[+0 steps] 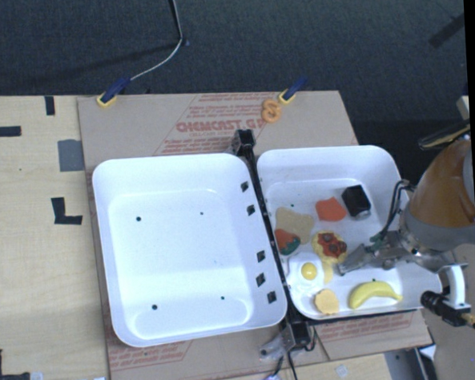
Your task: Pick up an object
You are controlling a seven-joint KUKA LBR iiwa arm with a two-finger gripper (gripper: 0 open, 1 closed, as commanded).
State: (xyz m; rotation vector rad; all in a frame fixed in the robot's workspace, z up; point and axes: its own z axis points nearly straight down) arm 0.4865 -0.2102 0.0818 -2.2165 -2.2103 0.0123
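Pincer [350,260] low in right bin [380,159], just above banana [374,294], beside pizza [331,244]. Open or clenched: cannot tell. Nothing seen held. Toys all sit in right bin, near divider, so arm reaches there. Left bin [112,233] waits beside it.

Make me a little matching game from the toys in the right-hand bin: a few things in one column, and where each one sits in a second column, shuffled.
Things:
1. banana
2. black block
3. fried egg
4. orange piece

Places:
A. just left of the black block
B. toward the far side of the bin, nearest its right wall
C. near the divider between the bins
D. by the bin's near rim, below the gripper

Pairs: 1-D, 2-B, 3-C, 4-A
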